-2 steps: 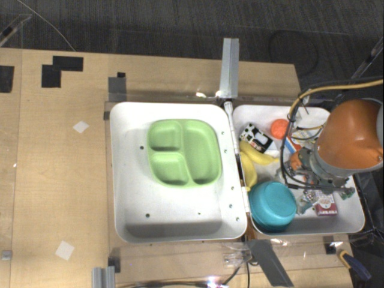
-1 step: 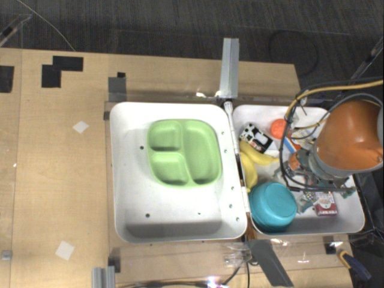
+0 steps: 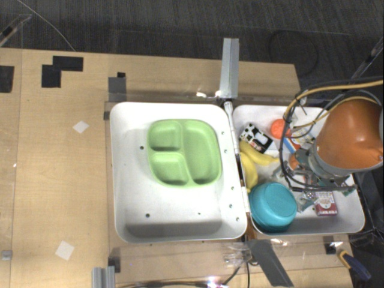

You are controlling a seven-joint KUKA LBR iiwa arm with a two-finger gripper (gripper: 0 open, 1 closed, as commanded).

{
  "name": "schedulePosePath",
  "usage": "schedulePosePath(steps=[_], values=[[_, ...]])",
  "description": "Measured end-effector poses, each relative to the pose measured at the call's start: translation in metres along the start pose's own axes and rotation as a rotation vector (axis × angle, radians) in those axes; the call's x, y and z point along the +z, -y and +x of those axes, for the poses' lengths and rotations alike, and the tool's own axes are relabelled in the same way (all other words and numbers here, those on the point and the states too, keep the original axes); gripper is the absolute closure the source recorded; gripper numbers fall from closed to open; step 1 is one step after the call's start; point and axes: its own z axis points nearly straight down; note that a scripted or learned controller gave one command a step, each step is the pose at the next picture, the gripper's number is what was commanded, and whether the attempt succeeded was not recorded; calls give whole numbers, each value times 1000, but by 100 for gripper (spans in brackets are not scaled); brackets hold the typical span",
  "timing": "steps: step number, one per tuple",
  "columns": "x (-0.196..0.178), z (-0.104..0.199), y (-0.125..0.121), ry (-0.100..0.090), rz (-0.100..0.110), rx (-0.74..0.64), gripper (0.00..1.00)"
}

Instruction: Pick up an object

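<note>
Wooden counter, two bins; the arm hangs over the right bin, reaching stage. Jaws hidden, can't tell their state. Next: settle on the banana or bowl.

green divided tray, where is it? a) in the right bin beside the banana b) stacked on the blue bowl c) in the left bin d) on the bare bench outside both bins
c: the green divided tray lies in the left bin, while the banana and blue bowl sit in the right bin.
</note>
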Motion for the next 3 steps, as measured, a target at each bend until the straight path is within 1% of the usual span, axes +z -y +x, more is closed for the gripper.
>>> schedulePosePath(steps=[1, 2, 3], values=[[-1, -3, -2, 20, 3, -143, 0], [3, -16, 1, -13, -11, -141, 0], [-2, -10, -7, 33, 9, -251, 0]])
